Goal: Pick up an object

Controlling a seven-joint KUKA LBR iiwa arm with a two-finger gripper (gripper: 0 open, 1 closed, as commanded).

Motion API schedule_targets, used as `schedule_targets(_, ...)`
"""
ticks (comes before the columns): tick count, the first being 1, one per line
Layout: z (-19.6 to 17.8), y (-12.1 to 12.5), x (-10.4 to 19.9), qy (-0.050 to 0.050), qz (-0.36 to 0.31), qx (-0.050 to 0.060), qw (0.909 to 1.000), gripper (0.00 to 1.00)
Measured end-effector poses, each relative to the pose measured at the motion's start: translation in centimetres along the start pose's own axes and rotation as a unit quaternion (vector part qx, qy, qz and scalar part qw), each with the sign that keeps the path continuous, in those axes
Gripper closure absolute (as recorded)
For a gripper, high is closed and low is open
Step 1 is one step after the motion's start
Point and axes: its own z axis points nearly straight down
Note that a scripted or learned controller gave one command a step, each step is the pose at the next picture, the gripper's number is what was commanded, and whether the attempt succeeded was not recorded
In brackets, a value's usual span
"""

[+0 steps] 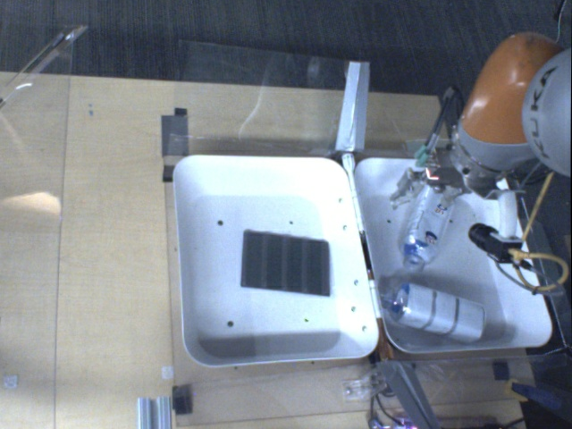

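Pincer [427,179]: two-finger metal gripper on the grey arm with the orange band [505,88], reaching in from the right and poised over the upper part of the right-hand shallow white bin [527,333]. Whether it is open or shut cannot be told; the tip is blurred against the object beneath it.

Item 1: clear plastic bottle with blue printing [424,231], lying lengthwise in the right-hand bin, its upper end directly under the pincer. Contact is not confirmed. It is judged the likely target, being the nearest thing to the tool. The body is transparent and slim, and is judged slippery and light.

Item 2: grey ribbed cylinder with a blue end [435,312], lying on its side near the front wall of the same bin, apart from item 1.

Item 3: left-hand shallow white bin [206,195], holding a dark ribbed rectangular pad [286,262] laid flat at its centre, well apart from the arm.
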Motion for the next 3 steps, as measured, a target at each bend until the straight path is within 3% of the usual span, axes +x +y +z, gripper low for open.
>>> schedule_targets(1,6.2,1.2,-3.1,-0.006,-0.022,-0.024,0.9994,0.00)
schedule_targets(2,6.8,-0.3,-3.8,-0.011,-0.090,-0.033,0.9954,0.00)
schedule_targets(3,1.2,4.0,-1.6,-0.001,-0.067,-0.002,0.9977,0.00)
